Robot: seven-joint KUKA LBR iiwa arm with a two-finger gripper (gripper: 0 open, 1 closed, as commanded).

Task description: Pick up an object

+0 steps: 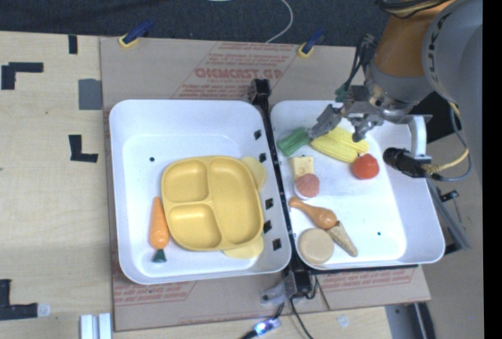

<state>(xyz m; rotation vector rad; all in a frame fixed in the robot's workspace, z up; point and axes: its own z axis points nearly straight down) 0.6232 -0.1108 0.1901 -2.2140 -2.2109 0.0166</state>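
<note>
The gripper (345, 122) hangs spread, grasping nothing, over the corn (339, 145) at 12 o'clock of the right bin (408, 231) (probably to straddle it); a tomato (365, 166) lies beside.

Partly covered by the yellow tray (212, 201): a pale yellow piece (245, 248) at its lower right. Hidden in part by the gripper (343, 122): the corn cob's (339, 146) upper end. Cut off right of the corn cob: the arm (439, 23).
</note>
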